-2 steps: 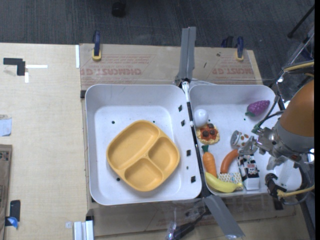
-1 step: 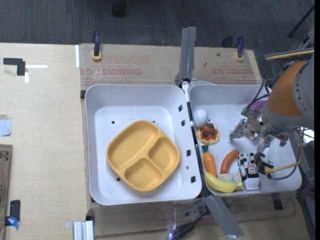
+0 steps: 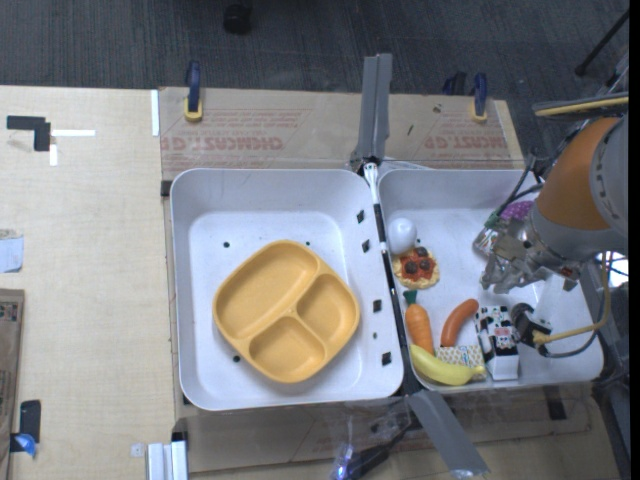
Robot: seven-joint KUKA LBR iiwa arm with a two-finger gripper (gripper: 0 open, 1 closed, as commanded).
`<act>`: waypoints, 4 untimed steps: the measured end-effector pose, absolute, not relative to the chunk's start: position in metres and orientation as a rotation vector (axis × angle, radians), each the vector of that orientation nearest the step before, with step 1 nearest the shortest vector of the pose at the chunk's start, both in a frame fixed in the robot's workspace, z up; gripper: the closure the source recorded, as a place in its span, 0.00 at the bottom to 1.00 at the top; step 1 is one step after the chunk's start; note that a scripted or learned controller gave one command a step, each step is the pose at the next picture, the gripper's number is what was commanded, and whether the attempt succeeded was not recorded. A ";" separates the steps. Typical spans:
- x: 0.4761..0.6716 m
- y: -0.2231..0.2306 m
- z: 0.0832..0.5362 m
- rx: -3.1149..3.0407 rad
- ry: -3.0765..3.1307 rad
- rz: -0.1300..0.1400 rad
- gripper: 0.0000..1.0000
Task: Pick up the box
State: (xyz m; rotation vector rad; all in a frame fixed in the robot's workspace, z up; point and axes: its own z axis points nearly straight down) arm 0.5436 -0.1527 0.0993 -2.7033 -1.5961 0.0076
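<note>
I see my gripper (image 3: 503, 271) low in the right bin (image 3: 450, 193), just above the box (image 3: 497, 340) lying near the front wall. Its grip state I cannot tell. A yellow plate (image 3: 287, 311) fills the left bin (image 3: 200, 268).

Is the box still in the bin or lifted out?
Still in. The box lies on the floor of the right bin near the front edge, beside the sausage, with the gripper just above it.
</note>
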 end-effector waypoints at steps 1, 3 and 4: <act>0.538 -0.162 0.091 -2.713 -1.579 0.006 1.00; 0.634 -0.178 0.181 -2.916 -1.170 0.005 0.00; 0.576 -0.183 0.129 -2.992 -0.951 0.008 0.00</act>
